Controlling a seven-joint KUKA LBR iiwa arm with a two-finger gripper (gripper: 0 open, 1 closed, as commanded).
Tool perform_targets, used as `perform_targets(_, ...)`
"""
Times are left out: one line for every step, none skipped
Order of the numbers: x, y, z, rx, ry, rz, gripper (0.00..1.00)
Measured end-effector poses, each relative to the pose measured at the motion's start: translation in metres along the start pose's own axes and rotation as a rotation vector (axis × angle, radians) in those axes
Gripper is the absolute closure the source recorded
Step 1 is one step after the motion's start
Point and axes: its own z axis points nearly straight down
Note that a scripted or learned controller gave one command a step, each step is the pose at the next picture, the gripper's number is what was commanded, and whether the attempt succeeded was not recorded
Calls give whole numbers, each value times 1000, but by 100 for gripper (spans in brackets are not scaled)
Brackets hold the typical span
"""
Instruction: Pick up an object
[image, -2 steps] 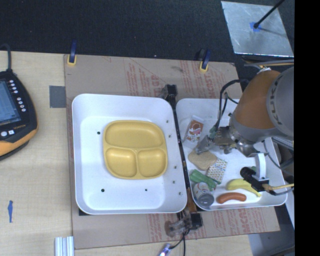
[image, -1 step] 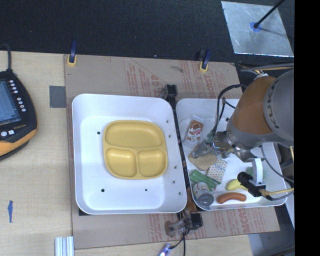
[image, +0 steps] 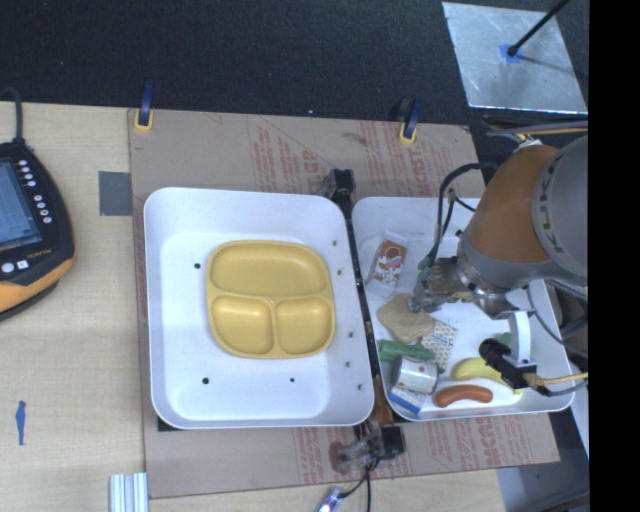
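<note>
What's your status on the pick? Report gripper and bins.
Gripper low in right bin, over tan piece; grip unconfirmed. Hot dog, banana, packet crowd around. Yellow tray alone in left bin.

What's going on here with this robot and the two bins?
The arm reaches in over the right bin, its claw low among small items: a tan slab, a packet, a sausage and a banana. Nothing is visibly lifted yet. The left bin holds a yellow tray.
</note>
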Motion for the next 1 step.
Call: perform_targets(-59, -7, -2, 8, 3, 3, 100)
